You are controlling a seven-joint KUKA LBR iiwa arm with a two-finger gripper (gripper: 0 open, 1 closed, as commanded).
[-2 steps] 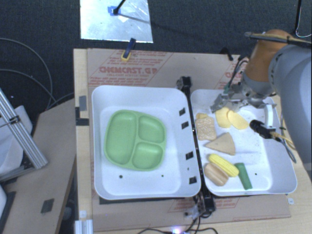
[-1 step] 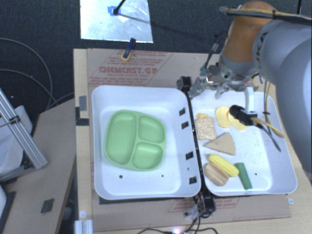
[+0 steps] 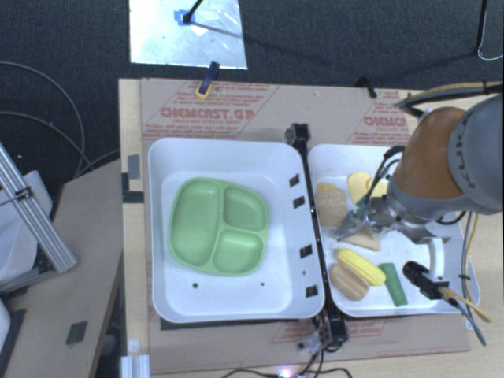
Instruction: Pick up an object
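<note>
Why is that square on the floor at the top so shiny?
In the camera view, the square sheet reflects light as whitish glare; the white bins look bright too, while the dark floor stays dim; the arm looks slightly soft.

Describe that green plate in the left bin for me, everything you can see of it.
The plate is pale green, looks like smooth plastic, and has rounded corners. Raised ridges split it into three sections: one long one on its left side and two smaller ones on its right. All three look bare. It lies flat, right side up, slightly turned, near the middle of the left bin, resting on the white floor. Nothing else touches it; the arm is over the other bin.
</note>
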